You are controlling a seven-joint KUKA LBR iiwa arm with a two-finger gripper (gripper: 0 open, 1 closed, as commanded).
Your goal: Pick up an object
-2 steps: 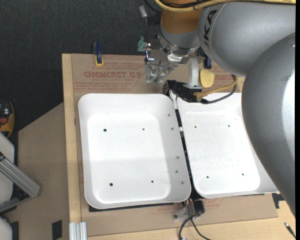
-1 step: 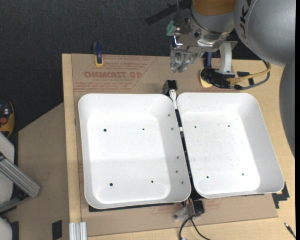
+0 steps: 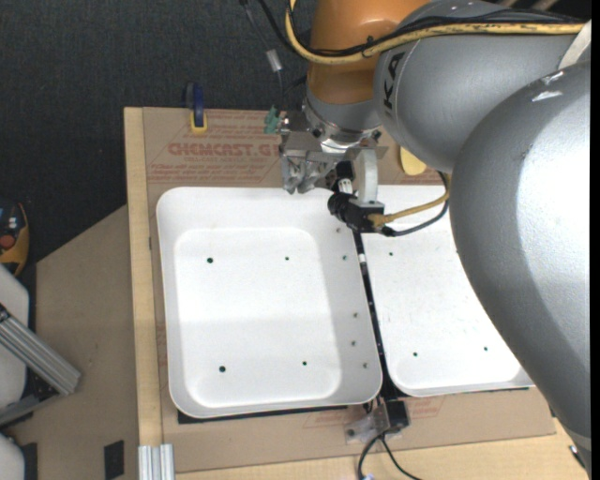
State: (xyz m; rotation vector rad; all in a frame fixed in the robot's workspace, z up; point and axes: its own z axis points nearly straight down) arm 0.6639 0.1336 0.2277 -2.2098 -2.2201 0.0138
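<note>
Grey arm [image 3: 525, 216] over two white bins [image 3: 187, 309]

We read red lettering "CHEMCAST" on the brown board [image 3: 220, 150] behind the left bin [image 3: 253, 300]; remaining characters blurred.

gripper [image 3: 302, 175]: bare metal, dull sheen. arm [image 3: 506, 150] above it: smooth grey casing, satin gloss; orange band [image 3: 352, 23] glossy. bins [image 3: 253, 300] below the gripper: smooth white plastic, matt, faintly speckled. desk [image 3: 150, 319] around them: matt brown board, printed red lettering.
</note>
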